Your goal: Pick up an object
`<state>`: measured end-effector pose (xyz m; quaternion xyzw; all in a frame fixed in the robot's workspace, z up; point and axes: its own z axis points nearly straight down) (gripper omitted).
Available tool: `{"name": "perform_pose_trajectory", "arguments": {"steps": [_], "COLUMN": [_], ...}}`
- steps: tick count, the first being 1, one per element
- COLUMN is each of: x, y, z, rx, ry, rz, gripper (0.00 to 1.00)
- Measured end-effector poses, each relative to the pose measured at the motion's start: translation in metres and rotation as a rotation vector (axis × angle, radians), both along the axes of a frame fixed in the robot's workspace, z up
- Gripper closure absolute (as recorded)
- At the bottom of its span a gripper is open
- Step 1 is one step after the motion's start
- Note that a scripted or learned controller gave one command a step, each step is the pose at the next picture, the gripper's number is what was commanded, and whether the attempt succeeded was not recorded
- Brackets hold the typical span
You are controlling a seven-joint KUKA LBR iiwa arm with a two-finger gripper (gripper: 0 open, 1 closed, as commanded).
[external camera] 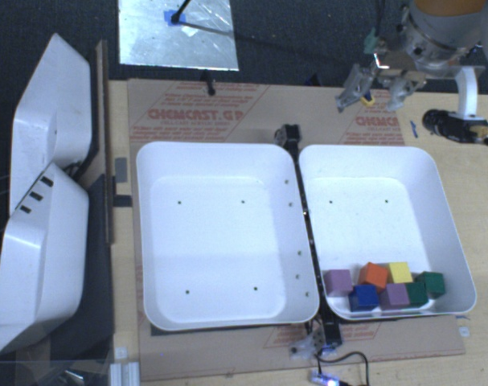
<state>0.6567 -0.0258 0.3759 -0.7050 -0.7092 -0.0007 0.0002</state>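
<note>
Gripper (375, 96) well above blocks (384, 286)

You're looking at 1 arm (449, 14) with an orange band over a grey metallic wrist housing. Below it, your gripper (376, 96) carries 2 slim grey fingers (352, 87) with a small yellow spot between them, and thin dark cables run alongside.

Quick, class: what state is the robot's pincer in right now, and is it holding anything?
Pincer: open, fingers spread, nothing between them; it hangs above the bench beyond the right bin, away from the blocks.
</note>
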Motion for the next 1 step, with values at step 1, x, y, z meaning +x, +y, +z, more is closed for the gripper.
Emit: {"name": "perform_pose_trajectory", "arguments": {"steps": [1], "x": [0.0174], "y": [0.0083], "z": [0.1123], "rx": [-0.001], "ry": [-0.008], "rz": [-0.005], "gripper": [0.00]}}
